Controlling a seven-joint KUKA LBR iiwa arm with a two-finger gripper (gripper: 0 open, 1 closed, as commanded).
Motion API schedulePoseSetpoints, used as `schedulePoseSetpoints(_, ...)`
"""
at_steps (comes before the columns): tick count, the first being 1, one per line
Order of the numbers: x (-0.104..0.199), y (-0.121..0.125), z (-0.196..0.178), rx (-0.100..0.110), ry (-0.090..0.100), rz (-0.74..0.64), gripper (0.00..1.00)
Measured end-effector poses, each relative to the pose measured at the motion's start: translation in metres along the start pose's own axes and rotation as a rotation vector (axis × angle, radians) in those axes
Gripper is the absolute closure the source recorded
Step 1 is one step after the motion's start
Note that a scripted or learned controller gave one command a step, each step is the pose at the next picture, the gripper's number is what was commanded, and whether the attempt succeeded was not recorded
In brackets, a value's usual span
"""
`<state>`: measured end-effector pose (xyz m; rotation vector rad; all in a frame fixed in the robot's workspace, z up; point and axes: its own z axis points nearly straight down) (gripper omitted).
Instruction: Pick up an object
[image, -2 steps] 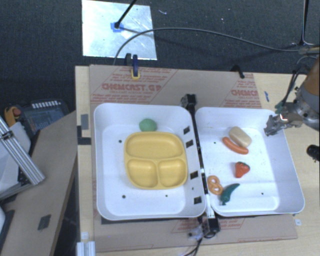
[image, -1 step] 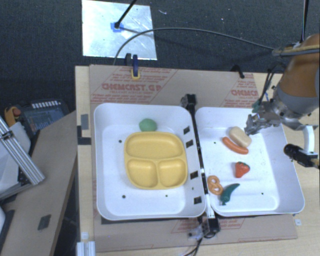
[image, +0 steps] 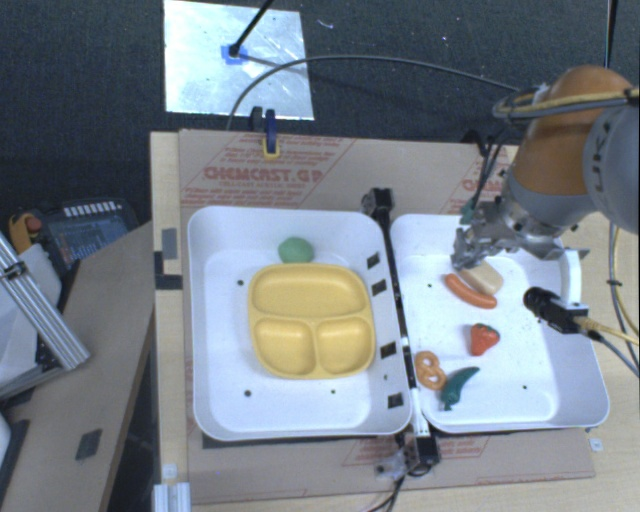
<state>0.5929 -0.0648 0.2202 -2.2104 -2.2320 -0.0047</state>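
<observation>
arm leans in from 3 o'clock, gripper (image: 470, 252) low over the bun (image: 484, 276) and sausage (image: 470, 290), can't tell jaws' state

floor (image: 80, 90): dark carpet
foil sheet (image: 238, 58): lying on the floor, top centre
bench (image: 168, 200): pale wood under printed cardboard (image: 300, 170)
side table (image: 90, 350): left, bearing a keypad (image: 85, 225)

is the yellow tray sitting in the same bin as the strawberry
No, the yellow tray lies in the left bin, while the strawberry lies in the right bin.
</observation>
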Motion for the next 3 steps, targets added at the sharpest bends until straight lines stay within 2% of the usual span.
schedulePoseSetpoints(2,0.113,-0.013,-0.017,0.0,0.0,-0.001,1.0)
schedulePoseSetpoints(3,0.16,-0.015,-0.002,0.002,-0.001,0.001,1.0)
